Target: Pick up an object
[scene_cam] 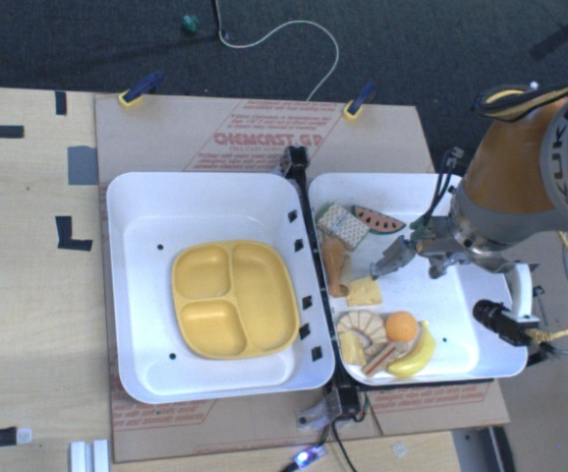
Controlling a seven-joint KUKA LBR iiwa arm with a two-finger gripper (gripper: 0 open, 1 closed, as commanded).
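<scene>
the gripper (pixel 394 260) hung over the right bin (pixel 490 362); i could not tell its jaw state. the cheese wedge (pixel 365 292) lay just below-left of the tips, nearest of the toys.

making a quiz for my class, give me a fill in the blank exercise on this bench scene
1. The yellow divided plate lies in the ____ bin.
2. The orange rests right beside the ____, near the right bin's front edge.
3. The plate has ____ compartments.
4. The gripper hangs over the ____ bin.

Missing words: left; banana; three; right
</scene>
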